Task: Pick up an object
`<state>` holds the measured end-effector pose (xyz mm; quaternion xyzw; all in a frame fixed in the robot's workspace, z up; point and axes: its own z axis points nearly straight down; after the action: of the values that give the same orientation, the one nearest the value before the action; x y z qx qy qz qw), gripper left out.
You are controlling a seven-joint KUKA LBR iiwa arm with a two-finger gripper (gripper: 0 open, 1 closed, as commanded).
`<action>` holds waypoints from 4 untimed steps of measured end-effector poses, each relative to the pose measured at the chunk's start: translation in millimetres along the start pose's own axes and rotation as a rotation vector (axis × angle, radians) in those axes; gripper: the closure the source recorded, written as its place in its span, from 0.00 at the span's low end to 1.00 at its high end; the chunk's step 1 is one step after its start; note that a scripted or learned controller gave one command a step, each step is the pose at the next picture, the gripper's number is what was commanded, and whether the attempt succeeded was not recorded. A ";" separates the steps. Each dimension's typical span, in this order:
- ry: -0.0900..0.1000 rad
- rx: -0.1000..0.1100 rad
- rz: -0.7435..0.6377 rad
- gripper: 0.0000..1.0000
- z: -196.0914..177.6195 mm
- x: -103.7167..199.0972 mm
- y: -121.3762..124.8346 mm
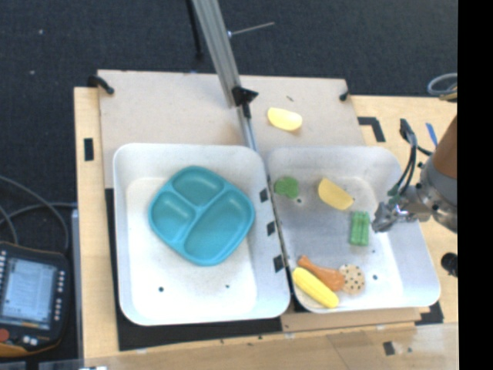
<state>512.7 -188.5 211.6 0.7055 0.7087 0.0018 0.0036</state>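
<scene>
Green block (359, 228) lies just left of your claw (383, 220), likely the nearest pick in the right bin (408, 284); claw state, you cannot tell.

A turquoise tray (202, 215) is sitting in the left white bin (135, 284). Right of it, a green block (359, 228), two yellow pieces (335, 194), an orange carrot (321, 274) and a speckled tan cookie (353, 278) are showing.

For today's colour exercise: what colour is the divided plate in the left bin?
Turquoise blue divided plate, seen in the camera view.
</scene>
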 end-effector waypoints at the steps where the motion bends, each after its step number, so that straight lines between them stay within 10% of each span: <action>1: -0.001 -0.001 0.001 1.00 -59.4 -10.5 4.3; 2: 0.001 0.005 -0.002 1.00 -63.9 -11.2 5.3; 4: 0.004 0.006 -0.004 1.00 -73.1 101.7 11.6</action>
<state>523.3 -86.6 284.5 0.7040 0.7102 0.0012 0.0003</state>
